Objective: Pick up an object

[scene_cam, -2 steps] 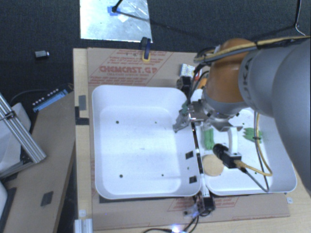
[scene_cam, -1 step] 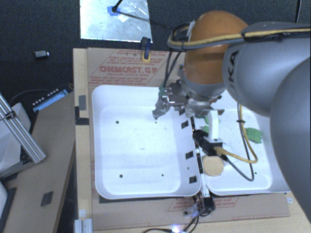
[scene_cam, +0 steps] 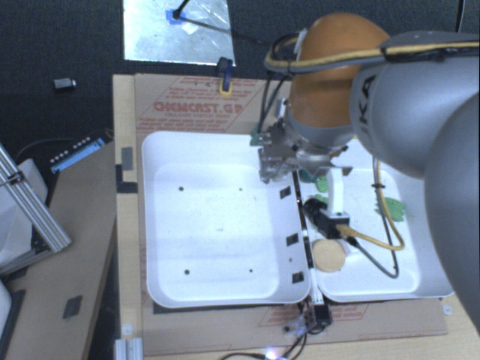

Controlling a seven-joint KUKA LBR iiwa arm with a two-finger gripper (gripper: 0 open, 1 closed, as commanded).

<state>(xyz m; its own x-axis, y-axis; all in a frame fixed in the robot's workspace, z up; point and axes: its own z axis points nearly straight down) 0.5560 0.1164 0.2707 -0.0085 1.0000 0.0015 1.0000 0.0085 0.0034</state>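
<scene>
Flat round tan disc (scene_cam: 328,256)

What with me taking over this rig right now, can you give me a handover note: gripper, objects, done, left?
Gripper: down at the seam between the left shallow white bin and the right shallow white bin; grip cannot be told.
Things: tan round disc lies in the right bin's near left corner; small green piece lies farther right.
Done: nothing visibly lifted.
Left: grasp and lift one object.
</scene>
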